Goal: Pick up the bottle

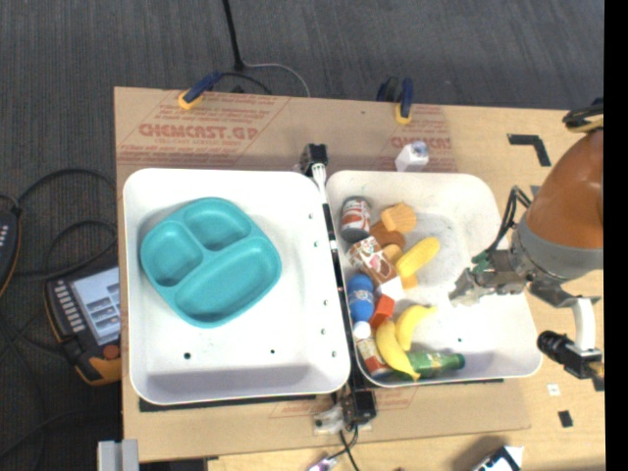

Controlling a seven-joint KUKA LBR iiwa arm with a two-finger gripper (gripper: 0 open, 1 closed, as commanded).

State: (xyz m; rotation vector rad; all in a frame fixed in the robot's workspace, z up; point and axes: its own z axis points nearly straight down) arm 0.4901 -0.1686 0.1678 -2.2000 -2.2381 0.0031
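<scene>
The gripper [469, 290] hangs over the right bin [481, 196], toward its 3 o'clock side, above bare white floor; whether it is open or closed I cannot tell, and nothing shows in its grasp. The arm [569, 209] comes in over the bin's 3 o'clock rim.

The bottle [434, 364], green with a dark cap end, lies on its side along the 6 o'clock wall of the right bin, close to that rim. Its 9 o'clock end touches a banana [392, 346] that curves over it. From the gripper it sits at about 7 o'clock, near but apart.

Open floor in the right bin runs from 12 o'clock down the 3 o'clock half to the bottle; the 9 o'clock side is crowded. Packed along that wall, from 12 to 6: a can [353, 218], an orange block [397, 219], a red-and-white carton [371, 256], a blue ball [360, 292], a red piece [383, 309], then the banana. A second banana [419, 258] lies slanted just beside the carton, toward the bin's middle.

The left bin [285, 351] holds a teal divided plate [210, 260] in its 10 o'clock part, with bare floor around 3 to 6 o'clock
</scene>
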